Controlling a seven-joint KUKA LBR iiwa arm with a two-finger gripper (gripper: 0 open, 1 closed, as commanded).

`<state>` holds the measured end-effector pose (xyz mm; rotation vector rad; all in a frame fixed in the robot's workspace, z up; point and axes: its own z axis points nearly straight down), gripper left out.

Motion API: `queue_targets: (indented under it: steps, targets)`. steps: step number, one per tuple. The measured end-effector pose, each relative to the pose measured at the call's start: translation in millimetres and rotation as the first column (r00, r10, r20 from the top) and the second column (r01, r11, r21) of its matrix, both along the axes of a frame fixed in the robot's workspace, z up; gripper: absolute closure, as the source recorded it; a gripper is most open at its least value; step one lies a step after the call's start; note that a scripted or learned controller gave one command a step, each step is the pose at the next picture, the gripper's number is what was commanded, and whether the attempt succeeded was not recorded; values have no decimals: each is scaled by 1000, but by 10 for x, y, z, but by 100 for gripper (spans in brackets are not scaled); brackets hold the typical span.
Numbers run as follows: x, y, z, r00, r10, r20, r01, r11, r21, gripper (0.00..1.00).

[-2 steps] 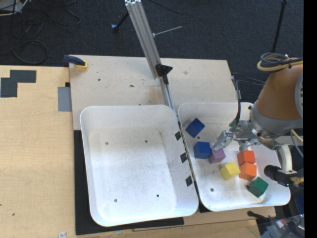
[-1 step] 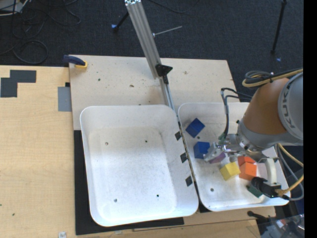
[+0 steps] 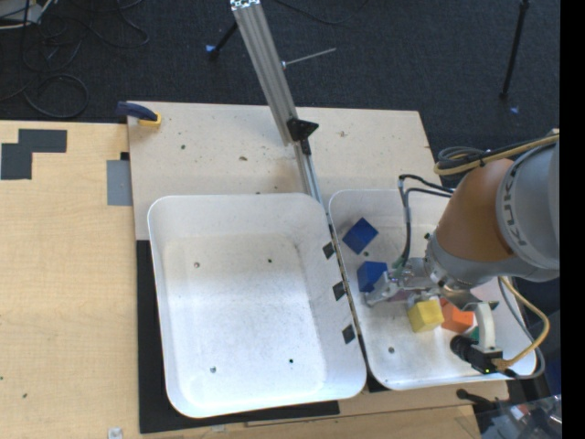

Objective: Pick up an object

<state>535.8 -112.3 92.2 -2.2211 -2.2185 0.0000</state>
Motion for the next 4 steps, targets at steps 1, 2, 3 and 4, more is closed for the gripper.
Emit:
queue_targets:
  steps: [1,2,3,4]
  targets:
    - [-7,-13,101,1000,-8,-2,8,1000,2,100]
    - [-14,23,714,1000,1,3,-1,1000,-1,100]
    - [-15,20,1344,1000,2,5,-2,1000,-2,100]
    - [-17,24,1331,1000,5,-2,-5,1000,-1,100]
